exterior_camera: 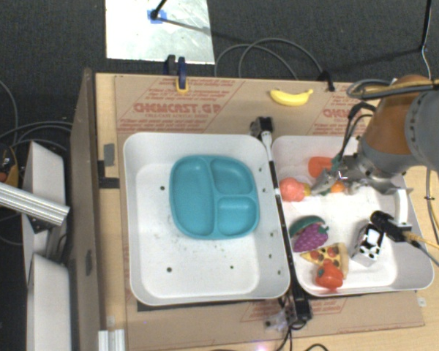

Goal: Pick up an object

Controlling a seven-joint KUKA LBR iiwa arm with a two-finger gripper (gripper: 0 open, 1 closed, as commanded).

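My gripper (335,183) is low in the back part of the right bin (410,269), the arm coming in from the right. A small orange thing (339,189) lies right at its tip; whether it is held I cannot tell. An orange-red toy (318,165) sits just behind the gripper and a pink peach-like toy (293,190) just to its left. Nearer the front lie purple grapes with a green leaf (310,234), a pizza slice (326,254) and a red fruit (329,275).
The left bin (150,269) holds a teal divided plate (213,197). A small black-and-white thing (366,247) stands in the right bin's front right. A yellow banana (291,96) lies on the cardboard behind the bins. A divider wall (276,218) separates the bins.
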